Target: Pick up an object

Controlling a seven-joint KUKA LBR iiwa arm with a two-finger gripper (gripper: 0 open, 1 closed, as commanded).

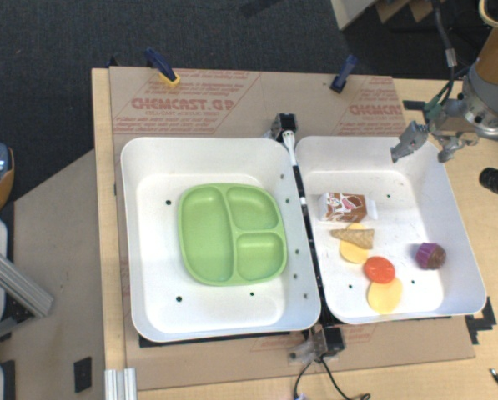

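At the near edge of the counter (190, 373), the two white bins sit side by side, and the pickable things all lie in the right bin (457, 248). Nearest in that bin is a yellow disc (384, 297), touching a red-orange ball (379, 269) just behind it; a yellow-orange piece (354, 252) and a tan wedge (354, 236) lie just beyond, with a purple object (430, 256) off toward the bin's right wall. Farther back rests a brown-and-white packet (344, 207), its long axis running across the bin from left to right. The left bin (148, 248) carries a green divided tray (231, 232). At the far right corner of the right bin, the hand (429, 140) hovers over the rim, well apart from every item; its two fingers look spread wide, with nothing between them. The arm's wrist hangs roughly upright from the view's right edge. Judged from here, the packet is the closest candidate, lying toward the near left of the hand, so the coming move calls for travel inward over the bin and down, with the fingers turned to close across the packet's short side.
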